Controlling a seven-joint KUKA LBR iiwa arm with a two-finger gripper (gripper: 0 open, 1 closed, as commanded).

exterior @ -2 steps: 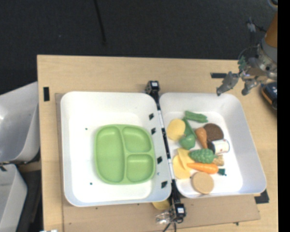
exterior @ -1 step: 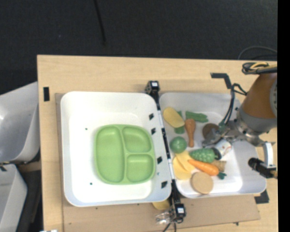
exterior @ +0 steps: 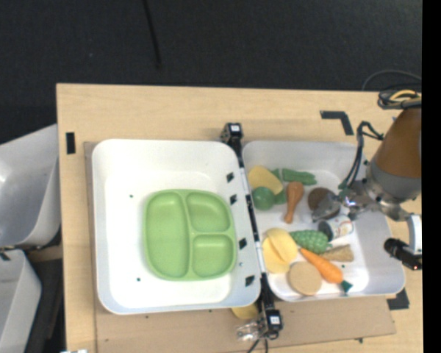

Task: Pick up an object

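The right bin (exterior: pixel 378 276) holds several toy foods. A yellow piece (exterior: pixel 262 177), a green pod (exterior: pixel 297 175), a round green item (exterior: pixel 263 197) and a brown drumstick (exterior: pixel 292 200) lie in its far half. Nearer lie a bumpy green piece (exterior: pixel 311 239), a yellow piece (exterior: pixel 279 247), an orange carrot (exterior: pixel 322 265) and a tan disc (exterior: pixel 305 278). My gripper (exterior: pixel 336 212) reaches in from the right and hangs low over the bin's middle, right beside a brown round item (exterior: pixel 320 196). The wrist blocks what lies under it.
The left bin (exterior: pixel 110 278) holds a green divided plate (exterior: pixel 189 234). A black clip row (exterior: pixel 242 212) marks the seam between the bins. The arm's orange band (exterior: pixel 401 144) stands over the right bin's far right corner. Cables (exterior: pixel 397 98) lie at the bench's back right.
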